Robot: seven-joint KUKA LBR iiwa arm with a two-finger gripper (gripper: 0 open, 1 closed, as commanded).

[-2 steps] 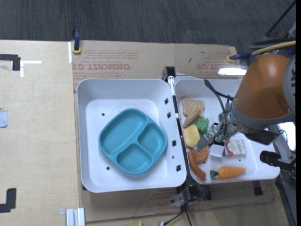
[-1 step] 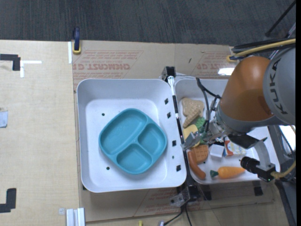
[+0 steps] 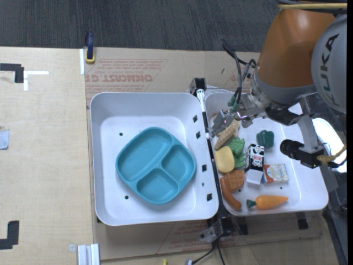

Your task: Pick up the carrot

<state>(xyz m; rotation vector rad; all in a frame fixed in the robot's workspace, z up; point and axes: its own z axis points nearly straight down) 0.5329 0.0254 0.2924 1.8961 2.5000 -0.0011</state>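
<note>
Carrot (image 3: 270,202) is found lying flat at the front edge of the right bin (image 3: 314,195), green end toward a sausage (image 3: 230,195), free of the heap behind it and so open to approach from above. Gripper (image 3: 231,115) is positioned over the bin's rear left corner, above a bread piece (image 3: 226,134), well apart from the carrot. Finger state cannot be told. Left bin (image 3: 105,164) is occupied by a blue tray (image 3: 156,165).

The arm's grey-and-orange wrist (image 3: 300,48) hides the right bin's far corner (image 3: 287,106) (its claw (image 3: 230,116) too small to read).
</note>
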